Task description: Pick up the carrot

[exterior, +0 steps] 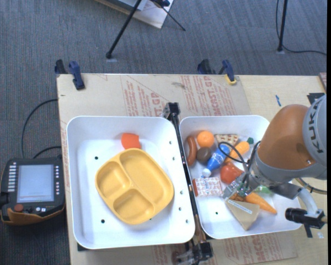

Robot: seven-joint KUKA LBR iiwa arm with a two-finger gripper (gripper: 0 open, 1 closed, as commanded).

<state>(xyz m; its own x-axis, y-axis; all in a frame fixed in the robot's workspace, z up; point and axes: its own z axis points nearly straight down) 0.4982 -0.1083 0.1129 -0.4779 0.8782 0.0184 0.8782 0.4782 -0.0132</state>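
End effector [244,187] is down in the right bin [259,233], jaw state can't be read because the wrist covers it. Carrot [260,201] lies on the bin floor just right of the end effector, tip pointing right, next to a tan wedge [243,214]. Left bin [77,148] holds a yellow divided plate [133,185].
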